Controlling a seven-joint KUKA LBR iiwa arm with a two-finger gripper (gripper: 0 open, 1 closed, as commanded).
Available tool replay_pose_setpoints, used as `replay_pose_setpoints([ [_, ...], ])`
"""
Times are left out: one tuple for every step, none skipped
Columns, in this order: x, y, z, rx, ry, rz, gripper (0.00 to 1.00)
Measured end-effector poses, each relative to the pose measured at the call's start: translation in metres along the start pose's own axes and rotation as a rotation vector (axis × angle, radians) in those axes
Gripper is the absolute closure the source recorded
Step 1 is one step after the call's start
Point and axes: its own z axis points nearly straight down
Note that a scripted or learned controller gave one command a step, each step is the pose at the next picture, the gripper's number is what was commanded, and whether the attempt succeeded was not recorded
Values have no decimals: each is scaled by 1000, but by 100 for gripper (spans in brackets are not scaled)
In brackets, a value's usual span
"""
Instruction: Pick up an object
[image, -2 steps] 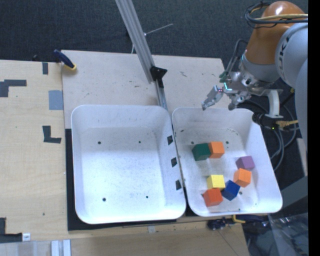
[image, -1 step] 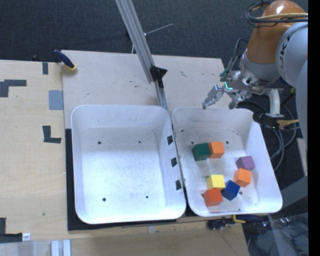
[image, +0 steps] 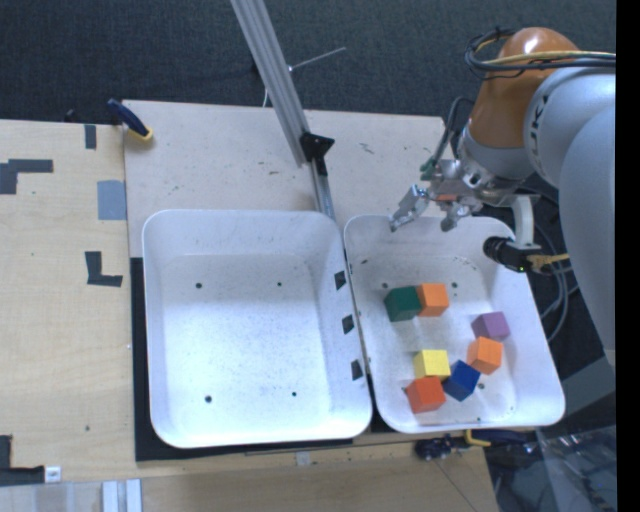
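Gripper (image: 427, 212) hangs over the far rim of the right bin (image: 535, 395), fingers spread apart with nothing between them, well back from the blocks. The step in hand looks like the approach, so the arm should pick one block with free sides before it drops. The purple block (image: 491, 324) seems the easiest choice: it sits near the bin's right wall, slightly apart from the orange block (image: 485, 354) just below it. A good descent would centre the fingers over it, straddle two opposite faces, and close only once low enough to catch its sides. The green block (image: 402, 302) and its orange neighbour (image: 434, 298) touch each other, so a finger would have little room between them. Nearer the front, the yellow (image: 432, 362), blue (image: 462, 380) and red (image: 424, 394) blocks crowd together. All are small, plain-coloured cubes lying flat on the white floor
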Motion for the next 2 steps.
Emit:
replay_pose_setpoints([
  [5, -8, 61, 2, 0, 0, 0],
  [7, -9, 100, 0, 0, 0, 0],
])
